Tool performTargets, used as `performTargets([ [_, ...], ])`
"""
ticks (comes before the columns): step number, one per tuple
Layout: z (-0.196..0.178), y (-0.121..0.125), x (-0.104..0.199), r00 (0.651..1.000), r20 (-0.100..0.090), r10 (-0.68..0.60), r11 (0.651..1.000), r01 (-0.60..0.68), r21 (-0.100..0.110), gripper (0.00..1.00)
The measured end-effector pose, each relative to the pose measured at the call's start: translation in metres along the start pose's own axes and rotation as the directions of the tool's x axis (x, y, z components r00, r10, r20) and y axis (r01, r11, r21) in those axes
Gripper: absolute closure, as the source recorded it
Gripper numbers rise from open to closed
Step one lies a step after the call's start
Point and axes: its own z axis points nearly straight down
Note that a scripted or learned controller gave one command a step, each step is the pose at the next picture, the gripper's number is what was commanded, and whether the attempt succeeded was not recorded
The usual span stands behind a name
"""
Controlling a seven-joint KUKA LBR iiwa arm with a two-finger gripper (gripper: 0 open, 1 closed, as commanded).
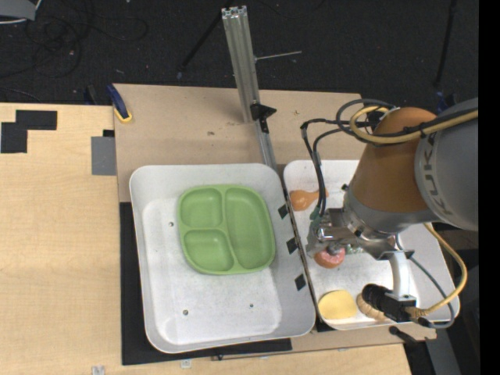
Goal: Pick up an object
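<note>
Currently the arm [398, 170] reaches in from the right edge of the frame and hangs over the right bin [441, 250], its orange band covering much of that bin's upper middle. The gripper [326, 237] sits low at the bin's left side, close to the wall between the two bins. How wide it stands cannot be told from this slant, nor whether it has hold of anything. A red thing [331, 258] lies right under it, at its lower edge, on the bin floor; whether the two touch cannot be told. An orange thing [303, 199] lies just above the gripper in the frame, near the bin's upper left corner. A yellow thing [337, 306] rests in the lower left corner of the same bin, apart from the red one. In the left bin [156, 287] a green plate [226, 229] with three compartments lies flat in the upper middle, well apart from the gripper. A metal post [241, 61] stands upright at the upper middle of the frame, behind the bins
</note>
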Motion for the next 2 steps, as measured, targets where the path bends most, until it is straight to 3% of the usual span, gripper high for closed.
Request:
performTargets([
  [2, 0.007, 0.019, 0.105, 1.000, 0.001, 0.000, 1.000, 0.000, -0.001, 1.00],
])
